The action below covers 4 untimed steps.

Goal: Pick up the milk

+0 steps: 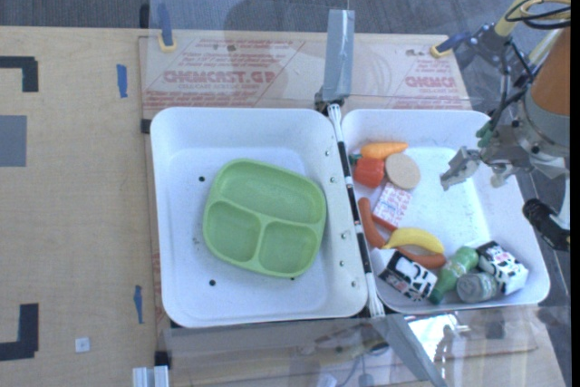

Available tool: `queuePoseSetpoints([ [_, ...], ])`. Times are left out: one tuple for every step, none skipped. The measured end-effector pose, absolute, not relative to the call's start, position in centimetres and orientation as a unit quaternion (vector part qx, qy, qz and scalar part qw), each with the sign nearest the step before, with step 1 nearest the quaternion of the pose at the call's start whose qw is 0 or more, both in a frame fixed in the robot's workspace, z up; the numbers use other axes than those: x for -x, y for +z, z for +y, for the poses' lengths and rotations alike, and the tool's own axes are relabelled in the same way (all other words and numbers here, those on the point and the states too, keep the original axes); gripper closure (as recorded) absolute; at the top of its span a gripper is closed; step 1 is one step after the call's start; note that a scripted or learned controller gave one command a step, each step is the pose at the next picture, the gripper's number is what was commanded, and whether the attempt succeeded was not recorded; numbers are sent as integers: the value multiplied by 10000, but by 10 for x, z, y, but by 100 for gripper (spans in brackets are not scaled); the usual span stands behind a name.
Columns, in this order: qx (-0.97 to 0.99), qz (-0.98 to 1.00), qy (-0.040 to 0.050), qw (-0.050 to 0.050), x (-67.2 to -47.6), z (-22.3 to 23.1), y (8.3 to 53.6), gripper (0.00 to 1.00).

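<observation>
While the gripper [473, 168] hangs open and holds nothing over the right bin [507, 222], the milk [502, 267] lies near its front corner.

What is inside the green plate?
The green plate in the left bin has three compartments, and nothing shows in them. What lies under the plate is covered.

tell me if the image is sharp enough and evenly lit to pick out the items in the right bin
Camera view: lighting is soft and even, with faint shadows. The green plate is crisp; the black-and-white milk carton is small and a bit soft; the gripper looks slightly blurred; the clear panel along the bottom edge carries glare.
</observation>
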<state>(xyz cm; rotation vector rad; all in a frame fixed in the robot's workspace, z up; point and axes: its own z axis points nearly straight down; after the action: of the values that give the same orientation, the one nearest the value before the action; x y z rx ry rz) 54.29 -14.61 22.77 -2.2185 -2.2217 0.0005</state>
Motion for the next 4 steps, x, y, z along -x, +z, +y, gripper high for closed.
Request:
queuePoseSetpoints([
  [7073,-7069,-45,1,-573,-212,96,0],
  [7261,-6875,-43,-5,-508,-207,89,0],
  [7441,-6680,-61,8,-579,-207,89,0],
  [8000,-6001,-1,-13,-577,-196,134,0],
])
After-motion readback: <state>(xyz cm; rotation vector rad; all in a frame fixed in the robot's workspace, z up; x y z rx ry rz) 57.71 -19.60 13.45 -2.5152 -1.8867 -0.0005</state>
